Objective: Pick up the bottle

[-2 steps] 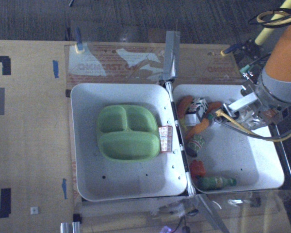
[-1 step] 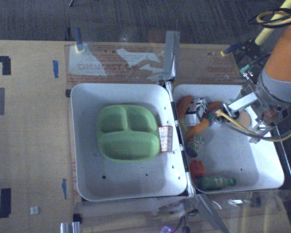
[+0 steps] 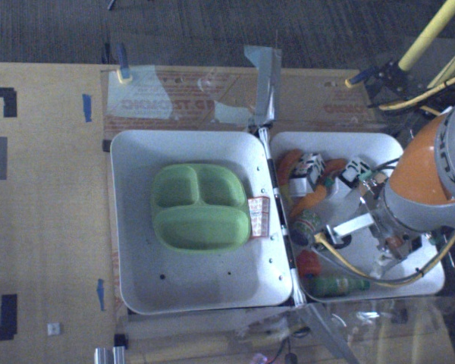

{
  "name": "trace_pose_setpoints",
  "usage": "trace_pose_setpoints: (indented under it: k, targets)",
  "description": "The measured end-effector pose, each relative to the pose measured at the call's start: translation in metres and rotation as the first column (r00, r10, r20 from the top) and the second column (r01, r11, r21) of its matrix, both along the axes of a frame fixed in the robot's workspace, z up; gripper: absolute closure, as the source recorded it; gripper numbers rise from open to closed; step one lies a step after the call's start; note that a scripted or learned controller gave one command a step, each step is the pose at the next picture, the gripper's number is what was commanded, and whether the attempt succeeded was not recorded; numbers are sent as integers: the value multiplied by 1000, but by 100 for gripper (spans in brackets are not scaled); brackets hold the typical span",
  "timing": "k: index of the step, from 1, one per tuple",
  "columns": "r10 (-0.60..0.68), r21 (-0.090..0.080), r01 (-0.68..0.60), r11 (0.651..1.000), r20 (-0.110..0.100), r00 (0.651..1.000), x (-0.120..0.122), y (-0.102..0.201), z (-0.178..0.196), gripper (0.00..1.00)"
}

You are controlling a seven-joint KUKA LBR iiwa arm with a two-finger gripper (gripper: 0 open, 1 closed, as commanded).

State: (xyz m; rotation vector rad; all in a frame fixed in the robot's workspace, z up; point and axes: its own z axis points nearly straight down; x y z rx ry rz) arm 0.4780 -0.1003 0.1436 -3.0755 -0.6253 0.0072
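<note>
Gripper (image 3: 382,258): finger state cannot be told | green plastic bottle (image 3: 341,285) lies flat by right white bin's (image 3: 347,139) near wall, long axis left-right | you find it just left-near of gripper.

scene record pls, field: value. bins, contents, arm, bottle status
left bin: shallow white bin holding a green divided plastic tray and a small red-and-white packet beside it
right bin: shallow white bin with a clutter of orange, red and white items
bottle: green plastic bottle lying on its side near the front wall of the right bin
arm: grey arm with orange band over the right bin
bottle status: lying in the bin, not lifted
</note>
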Motion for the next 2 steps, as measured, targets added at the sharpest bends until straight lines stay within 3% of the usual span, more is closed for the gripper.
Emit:
trace_pose_setpoints:
  k: [1, 2]
  targets:
    - [-67, -1, 67, 998, 1, 998, 48, -72, -25, 0]
    - [-155, -1, 155, 988, 4, 988, 130, -122, 22, 0]
